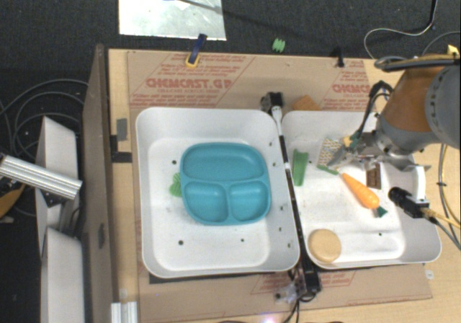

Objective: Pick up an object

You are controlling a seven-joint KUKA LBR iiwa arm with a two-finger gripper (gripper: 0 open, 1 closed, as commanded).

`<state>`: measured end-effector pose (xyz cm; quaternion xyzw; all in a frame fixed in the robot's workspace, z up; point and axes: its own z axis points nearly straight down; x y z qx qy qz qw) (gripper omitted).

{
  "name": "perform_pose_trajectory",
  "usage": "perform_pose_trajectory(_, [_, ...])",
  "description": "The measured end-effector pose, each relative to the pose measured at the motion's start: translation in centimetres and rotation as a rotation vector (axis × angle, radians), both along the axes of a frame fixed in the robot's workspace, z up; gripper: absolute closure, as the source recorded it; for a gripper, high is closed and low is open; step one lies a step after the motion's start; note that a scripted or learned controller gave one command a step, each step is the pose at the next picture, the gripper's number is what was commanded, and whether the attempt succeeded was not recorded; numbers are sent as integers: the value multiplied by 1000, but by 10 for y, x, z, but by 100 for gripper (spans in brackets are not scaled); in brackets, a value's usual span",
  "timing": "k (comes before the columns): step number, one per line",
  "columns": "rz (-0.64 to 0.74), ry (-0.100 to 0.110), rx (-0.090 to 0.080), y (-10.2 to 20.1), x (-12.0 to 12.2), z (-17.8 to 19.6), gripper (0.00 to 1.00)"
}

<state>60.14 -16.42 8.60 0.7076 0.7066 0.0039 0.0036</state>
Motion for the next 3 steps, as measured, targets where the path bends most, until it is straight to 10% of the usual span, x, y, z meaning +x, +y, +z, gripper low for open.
perform_pose_trajectory(1, [1, 14, 1, 2, -61, -2, 0])
perform_pose_trajectory(2, [3, 6, -1, 2, -58, 9, 100])
perform_pose_trajectory(3, [13, 3, 1, 63, 26, -1, 100])
